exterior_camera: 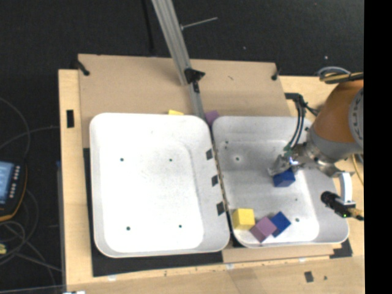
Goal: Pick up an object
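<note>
Blue block [283, 177] is your target here: it sits in the right bin [245, 146], toward the bin's right side, directly at the tip of the gripper [285, 164]. The gripper reaches in from the right and its tip is just above and touching or nearly touching the block's upper edge. You cannot tell from this slant whether the claw is open or closed, nor whether the block is between its tips, so do not count it as held.

By my reading you are at the grasp step: the tool is down at the block, and lifting has not clearly begun, since the block appears to rest on the bin floor. The next move calls for a firm closure around the block, then a straight lift clear of the bin wall; if the block stays behind, you need to re-centre over it.

Within the right bin, along its near edge, you have three more pieces clustered together: a yellow block [244, 217] nearest the divider between the bins, a purple block [264, 228] just beside it, and a second blue block [280, 222] touching the purple one. They lie well apart from the target. The left bin [147, 182] shows its bare white floor with a few dark specks.
</note>
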Robot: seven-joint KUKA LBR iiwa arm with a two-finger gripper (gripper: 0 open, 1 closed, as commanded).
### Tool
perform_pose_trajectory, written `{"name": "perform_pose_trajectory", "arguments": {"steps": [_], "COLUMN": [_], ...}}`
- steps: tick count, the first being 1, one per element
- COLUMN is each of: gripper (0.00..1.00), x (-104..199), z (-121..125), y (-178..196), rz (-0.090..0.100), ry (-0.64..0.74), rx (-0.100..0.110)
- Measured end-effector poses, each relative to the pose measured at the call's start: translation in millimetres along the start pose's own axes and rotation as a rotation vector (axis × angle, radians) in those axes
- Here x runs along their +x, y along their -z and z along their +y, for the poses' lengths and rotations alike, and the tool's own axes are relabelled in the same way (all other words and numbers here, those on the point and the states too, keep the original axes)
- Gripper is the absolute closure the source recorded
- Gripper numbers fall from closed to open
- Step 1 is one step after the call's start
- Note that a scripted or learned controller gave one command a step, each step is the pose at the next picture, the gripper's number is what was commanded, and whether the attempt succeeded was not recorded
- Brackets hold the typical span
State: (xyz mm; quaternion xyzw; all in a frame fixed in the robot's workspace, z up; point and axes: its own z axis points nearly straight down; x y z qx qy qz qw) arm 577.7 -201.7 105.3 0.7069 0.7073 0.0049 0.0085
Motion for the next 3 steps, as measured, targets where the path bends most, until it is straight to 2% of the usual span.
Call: {"name": "perform_pose_trajectory", "arguments": {"steps": [1,2,3], "gripper": [1.00,1.00,1.00], "x": [8,85,103], "z": [-35,-34,-33], "y": [3,77,80], "rz": [0.003,0.007,0.005], "ry": [-0.001,0.009,0.004], "rx": [0.016,0.011,0.016]}}
